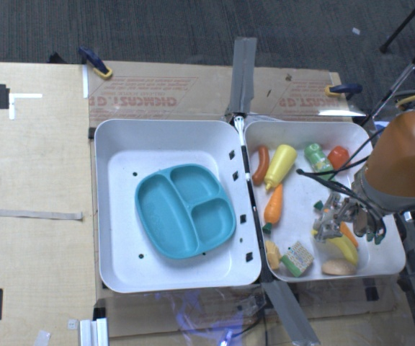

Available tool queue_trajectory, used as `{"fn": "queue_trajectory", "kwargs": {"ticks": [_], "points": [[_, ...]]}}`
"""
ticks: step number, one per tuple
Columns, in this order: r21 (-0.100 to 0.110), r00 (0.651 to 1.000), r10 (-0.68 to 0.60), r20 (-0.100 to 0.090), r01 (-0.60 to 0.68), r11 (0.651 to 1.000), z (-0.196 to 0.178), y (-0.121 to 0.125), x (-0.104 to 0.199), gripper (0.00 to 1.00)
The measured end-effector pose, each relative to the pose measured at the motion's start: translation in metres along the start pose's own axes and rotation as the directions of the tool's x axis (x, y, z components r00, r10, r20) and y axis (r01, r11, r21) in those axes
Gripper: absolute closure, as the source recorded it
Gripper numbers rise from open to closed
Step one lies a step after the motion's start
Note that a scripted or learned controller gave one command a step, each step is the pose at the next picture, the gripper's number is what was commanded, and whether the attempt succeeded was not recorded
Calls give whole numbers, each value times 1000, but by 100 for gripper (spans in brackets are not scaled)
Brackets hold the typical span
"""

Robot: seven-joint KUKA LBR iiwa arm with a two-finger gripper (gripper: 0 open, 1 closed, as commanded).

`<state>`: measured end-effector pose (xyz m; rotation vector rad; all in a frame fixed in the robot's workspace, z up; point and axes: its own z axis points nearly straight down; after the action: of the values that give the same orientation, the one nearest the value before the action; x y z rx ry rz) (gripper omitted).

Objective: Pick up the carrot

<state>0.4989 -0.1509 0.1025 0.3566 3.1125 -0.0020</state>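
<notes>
Hiding bin corner, arm blurs jaws.

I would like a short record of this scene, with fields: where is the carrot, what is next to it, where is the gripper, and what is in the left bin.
carrot: right bin, left part, lying free
neighbours: yellow bottle just above; sausage up-left
gripper: low over the right bin, right of the carrot, apart from it
left bin: blue plate with three compartments
task state: carrot not yet picked

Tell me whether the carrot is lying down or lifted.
Lying down. The carrot rests on the floor of the right bin below the yellow bottle, apart from the tool.
</notes>
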Motion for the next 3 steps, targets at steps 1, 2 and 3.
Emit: {"fn": "queue_trajectory", "kwargs": {"ticks": [1,2,3], "points": [[0,1000,-1,6,1,1000,-10,0,-2,100],[1,1000,-1,6,1,1000,-10,0,-2,0],[1,1000,-1,12,1,1000,-20,0,-5,100]]}}
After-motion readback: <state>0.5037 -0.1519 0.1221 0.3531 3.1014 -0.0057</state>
